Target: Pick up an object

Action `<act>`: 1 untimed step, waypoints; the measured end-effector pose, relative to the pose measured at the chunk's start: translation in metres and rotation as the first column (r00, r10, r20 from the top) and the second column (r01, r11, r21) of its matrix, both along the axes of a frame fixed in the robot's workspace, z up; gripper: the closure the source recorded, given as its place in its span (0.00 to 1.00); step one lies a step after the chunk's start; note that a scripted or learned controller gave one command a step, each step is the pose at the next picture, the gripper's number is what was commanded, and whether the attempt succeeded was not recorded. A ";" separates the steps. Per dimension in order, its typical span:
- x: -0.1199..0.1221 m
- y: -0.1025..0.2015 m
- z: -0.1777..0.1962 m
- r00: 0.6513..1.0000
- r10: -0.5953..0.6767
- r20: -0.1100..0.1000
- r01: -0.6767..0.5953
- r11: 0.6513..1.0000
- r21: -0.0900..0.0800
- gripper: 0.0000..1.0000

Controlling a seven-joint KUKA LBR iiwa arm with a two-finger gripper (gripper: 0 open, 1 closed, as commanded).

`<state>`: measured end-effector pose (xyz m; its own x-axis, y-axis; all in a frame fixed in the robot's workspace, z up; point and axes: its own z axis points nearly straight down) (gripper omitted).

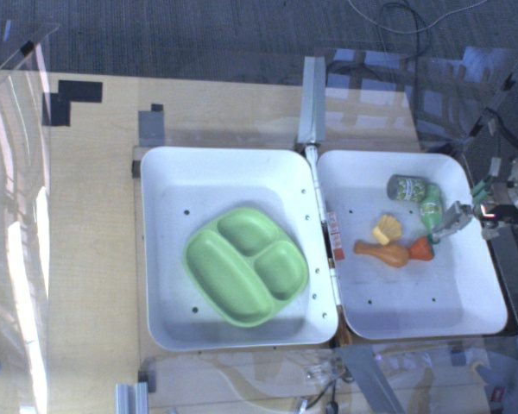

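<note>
The right bin (414,313) holds a small cluster of objects. A grey-green can (406,187) lies at the back, with a green bottle (430,203) just beside it. A yellow piece (386,228) sits left of centre. In front of it lies an orange-brown drumstick-shaped toy (382,252), and a small red piece (422,249) touches its right end. My gripper (454,220) reaches in from the right rim, low over the bin. Its tip is just right of the green bottle and above the red piece.
The left bin (164,317) contains a green divided plate (246,266). A metal divider post (312,102) stands behind the seam between the bins. Pale wooden bench surface extends to the left.
</note>
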<state>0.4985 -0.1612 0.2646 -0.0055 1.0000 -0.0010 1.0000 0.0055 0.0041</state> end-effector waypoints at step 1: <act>0.027 0.005 -0.175 0.997 0.076 0.007 -0.076 0.997 -0.002 0.00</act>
<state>0.5258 -0.1560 0.0892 -0.0812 0.9967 -0.0027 0.9966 0.0812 0.0112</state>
